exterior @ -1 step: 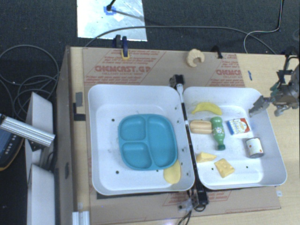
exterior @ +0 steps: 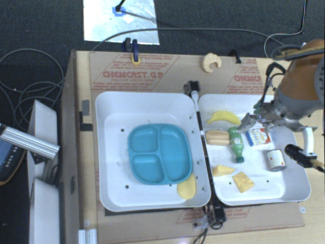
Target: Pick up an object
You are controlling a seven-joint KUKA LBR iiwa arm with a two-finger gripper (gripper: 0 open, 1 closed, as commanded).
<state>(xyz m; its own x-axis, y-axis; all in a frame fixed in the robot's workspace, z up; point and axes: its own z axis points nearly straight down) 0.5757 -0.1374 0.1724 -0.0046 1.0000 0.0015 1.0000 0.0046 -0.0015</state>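
The right bin [exterior: 297, 189] holds a yellow banana [exterior: 224, 117], a tan bread roll [exterior: 217, 138], a green bottle [exterior: 236, 144] lying down, a small white carton with red and blue print [exterior: 258, 136], a white can [exterior: 275, 159] and two yellow cheese pieces [exterior: 242, 181]. My gripper [exterior: 252, 120] hangs over the upper middle of this bin, just above the carton and right of the banana. Nothing can be seen held in it.
In the left bin [exterior: 109, 136] lies a blue divided plate [exterior: 160, 153] with a yellow slice [exterior: 187, 188] at its lower right corner. A beige croissant-shaped toy [exterior: 212, 62] rests on the cardboard behind the bins. A black divider [exterior: 200, 136] separates the bins.
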